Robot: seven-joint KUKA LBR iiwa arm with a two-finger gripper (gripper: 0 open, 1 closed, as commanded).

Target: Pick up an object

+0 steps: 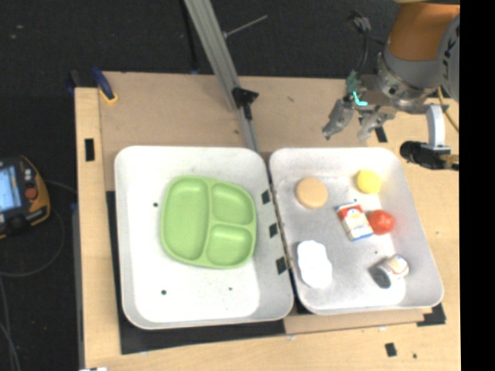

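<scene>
My gripper (352, 126) hangs above the far edge of the right bin (418, 280), its two fingers spread open with nothing between them. In that bin lie a round tan biscuit-like disc (312, 192), a yellow ball (369, 181), a small red and white carton (354, 222), a red object (381, 222), a white lump (314, 263) and a small grey and white piece (389, 269). The gripper is behind and above the tan disc and the yellow ball, touching none of them.
The left bin (139, 284) holds a green divided plate (209, 221). A grey metal rail (219, 52) slants from the top down to the gap between the bins. A handheld device (19, 192) lies off the bench at the left.
</scene>
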